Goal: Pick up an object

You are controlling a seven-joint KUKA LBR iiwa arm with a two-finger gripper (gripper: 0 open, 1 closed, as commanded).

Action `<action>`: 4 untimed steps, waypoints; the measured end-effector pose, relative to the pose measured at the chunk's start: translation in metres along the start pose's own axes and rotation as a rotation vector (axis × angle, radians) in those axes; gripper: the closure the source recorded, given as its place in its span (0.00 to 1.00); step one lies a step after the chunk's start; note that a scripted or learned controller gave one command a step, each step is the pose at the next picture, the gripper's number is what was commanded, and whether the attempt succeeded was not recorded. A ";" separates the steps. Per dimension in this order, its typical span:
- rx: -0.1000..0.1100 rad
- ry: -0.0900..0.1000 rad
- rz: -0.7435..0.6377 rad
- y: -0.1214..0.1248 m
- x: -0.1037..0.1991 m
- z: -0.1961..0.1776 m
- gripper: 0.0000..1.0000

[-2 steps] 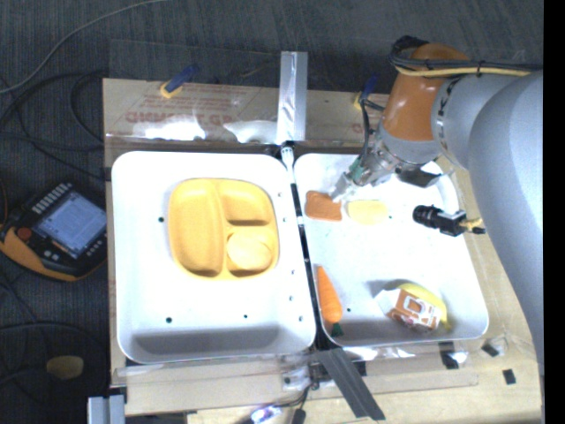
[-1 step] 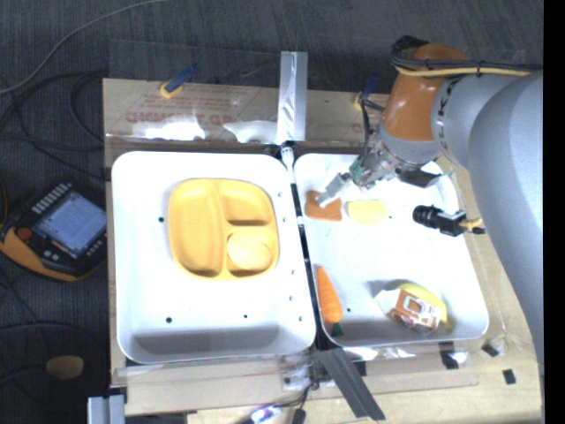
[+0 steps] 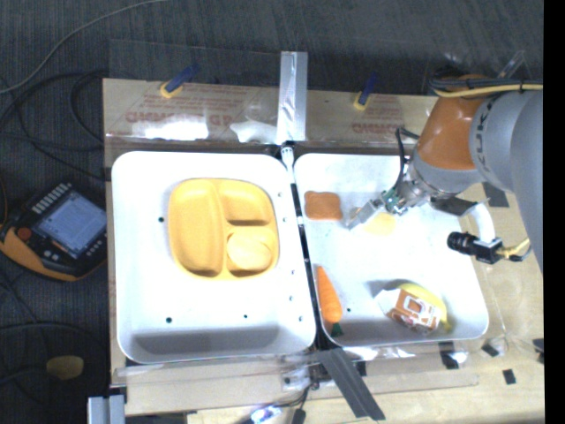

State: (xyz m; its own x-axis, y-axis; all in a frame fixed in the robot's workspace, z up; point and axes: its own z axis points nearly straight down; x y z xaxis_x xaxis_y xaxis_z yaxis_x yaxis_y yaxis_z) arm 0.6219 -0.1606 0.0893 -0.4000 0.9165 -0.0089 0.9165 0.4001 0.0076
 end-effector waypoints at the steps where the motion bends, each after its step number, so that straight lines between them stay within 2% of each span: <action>1: -0.003 -0.001 0.000 0.001 0.000 -0.010 1.00; 2: 0.008 0.010 -0.027 -0.003 0.078 -0.095 1.00; 3: 0.008 0.010 -0.026 -0.003 0.078 -0.095 0.00; 4: 0.008 0.010 -0.131 -0.048 0.085 -0.045 0.00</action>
State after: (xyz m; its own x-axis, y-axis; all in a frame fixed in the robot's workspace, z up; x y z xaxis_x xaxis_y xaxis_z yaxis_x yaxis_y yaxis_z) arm 0.5436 -0.1018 0.1335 -0.5165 0.8563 0.0006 0.8563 0.5165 -0.0014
